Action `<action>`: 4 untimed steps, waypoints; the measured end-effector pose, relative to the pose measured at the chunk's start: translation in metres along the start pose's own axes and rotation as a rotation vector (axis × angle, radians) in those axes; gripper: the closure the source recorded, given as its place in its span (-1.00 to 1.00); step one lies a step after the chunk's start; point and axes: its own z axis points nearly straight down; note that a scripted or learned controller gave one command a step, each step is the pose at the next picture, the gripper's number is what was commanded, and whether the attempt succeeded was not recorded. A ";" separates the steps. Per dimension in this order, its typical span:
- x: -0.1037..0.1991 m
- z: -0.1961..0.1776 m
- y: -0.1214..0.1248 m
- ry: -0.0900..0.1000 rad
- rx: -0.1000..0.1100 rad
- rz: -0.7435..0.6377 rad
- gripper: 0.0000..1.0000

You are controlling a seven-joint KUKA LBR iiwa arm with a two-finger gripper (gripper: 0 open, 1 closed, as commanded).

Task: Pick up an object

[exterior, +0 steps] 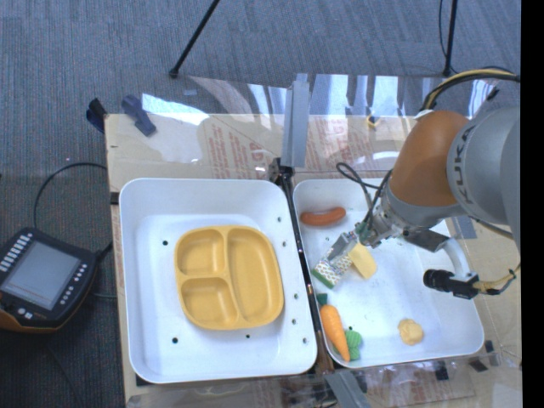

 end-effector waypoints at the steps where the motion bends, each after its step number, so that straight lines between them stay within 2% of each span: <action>1: 0.000 -0.008 0.000 0.003 0.003 0.003 1.00; 2: 0.009 -0.085 0.051 -0.002 0.008 -0.379 1.00; 3: 0.031 -0.122 0.024 0.000 0.013 -0.041 1.00; 4: 0.036 -0.096 0.037 -0.002 0.018 0.327 1.00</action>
